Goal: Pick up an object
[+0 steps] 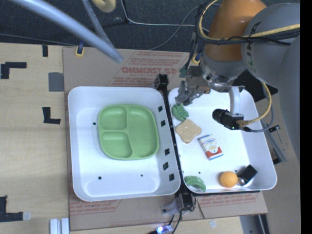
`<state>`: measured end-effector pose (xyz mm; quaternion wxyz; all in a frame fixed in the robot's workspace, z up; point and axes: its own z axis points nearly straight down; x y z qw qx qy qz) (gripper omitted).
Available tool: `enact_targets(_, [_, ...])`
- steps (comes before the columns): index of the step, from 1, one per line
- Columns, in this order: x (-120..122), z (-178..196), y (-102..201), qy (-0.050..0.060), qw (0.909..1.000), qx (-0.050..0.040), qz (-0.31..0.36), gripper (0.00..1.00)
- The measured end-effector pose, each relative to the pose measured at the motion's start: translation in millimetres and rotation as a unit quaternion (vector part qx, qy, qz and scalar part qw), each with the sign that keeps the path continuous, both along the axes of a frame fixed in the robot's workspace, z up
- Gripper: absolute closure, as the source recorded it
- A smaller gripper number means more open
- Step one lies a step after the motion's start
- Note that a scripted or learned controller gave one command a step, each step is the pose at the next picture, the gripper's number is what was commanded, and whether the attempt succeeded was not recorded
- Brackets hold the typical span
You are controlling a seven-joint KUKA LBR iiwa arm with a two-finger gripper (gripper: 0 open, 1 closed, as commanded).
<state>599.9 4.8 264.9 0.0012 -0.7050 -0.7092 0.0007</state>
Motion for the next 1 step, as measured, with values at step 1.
enact_targets(1, [-5.1,-25.9,47.6,0.001,1.0000,-0.0003,0.000,1.00])
